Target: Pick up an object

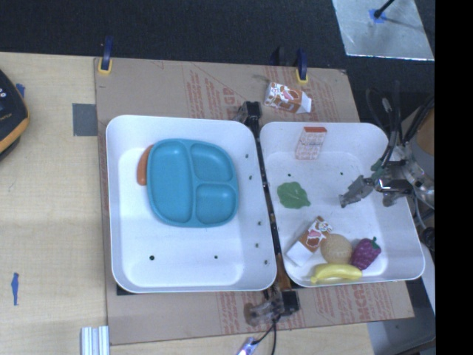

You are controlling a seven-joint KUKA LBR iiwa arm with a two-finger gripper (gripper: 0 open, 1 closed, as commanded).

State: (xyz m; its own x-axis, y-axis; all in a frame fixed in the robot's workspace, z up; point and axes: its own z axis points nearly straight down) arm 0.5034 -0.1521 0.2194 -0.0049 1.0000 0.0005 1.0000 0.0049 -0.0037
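Reaching in from the right edge, the grey arm holds its end effector point(353, 196) low over the right shallow white bin point(399, 268), near that bin's right wall. The dark metal fingers point(347, 197) point to the left and a little downward. They look spread a little, with nothing between them, but this part is small and dark, so it is not certain.

Several objects lie in the right bin. A flat green leaf-shaped toy point(293, 194) rests on the bin floor to the left of the end effector, apart from it. A small white carton with a red label point(310, 142) lies near the bin's far wall, up and to the left of the end effector. At the near side sit a small red and white box point(316, 235), a round beige ball-like object point(335, 248), a purple grape-like toy point(365, 253) and a yellow toy banana point(336, 273), close together and all below the end effector.

The left white bin point(185, 272) carries a blue plastic divided plate point(194, 181), with an orange object point(142, 167) partly hidden under its left edge. Another red and white packet point(288, 98) lies on the brown cardboard sheet point(192, 87) covering the tabletop point(44, 220).
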